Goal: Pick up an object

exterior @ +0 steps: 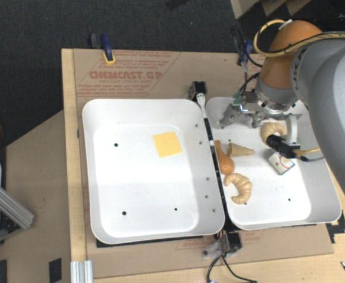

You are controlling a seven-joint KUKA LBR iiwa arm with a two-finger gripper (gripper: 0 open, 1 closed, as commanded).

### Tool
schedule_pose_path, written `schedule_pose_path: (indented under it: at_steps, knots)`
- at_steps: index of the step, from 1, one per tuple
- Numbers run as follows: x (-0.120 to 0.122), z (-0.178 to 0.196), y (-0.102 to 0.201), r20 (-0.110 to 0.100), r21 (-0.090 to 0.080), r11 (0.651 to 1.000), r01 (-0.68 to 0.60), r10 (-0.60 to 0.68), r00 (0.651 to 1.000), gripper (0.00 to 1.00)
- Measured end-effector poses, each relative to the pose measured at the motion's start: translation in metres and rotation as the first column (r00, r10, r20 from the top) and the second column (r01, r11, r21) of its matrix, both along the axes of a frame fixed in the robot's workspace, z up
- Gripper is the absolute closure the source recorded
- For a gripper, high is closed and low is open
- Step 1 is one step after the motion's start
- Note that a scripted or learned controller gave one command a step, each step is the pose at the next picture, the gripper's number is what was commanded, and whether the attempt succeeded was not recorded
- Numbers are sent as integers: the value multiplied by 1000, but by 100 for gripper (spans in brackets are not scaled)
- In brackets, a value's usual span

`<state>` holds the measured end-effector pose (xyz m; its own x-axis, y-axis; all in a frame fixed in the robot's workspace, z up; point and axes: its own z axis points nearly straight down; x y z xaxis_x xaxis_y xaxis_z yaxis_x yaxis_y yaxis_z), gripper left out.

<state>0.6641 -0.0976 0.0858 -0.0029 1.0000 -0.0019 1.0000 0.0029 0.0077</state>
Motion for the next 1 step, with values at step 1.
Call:
schedule_pose_path:
  at_steps: [1]
  knots:
    - [-2,10,0,-3,0,1000,1,-1,1000,100]
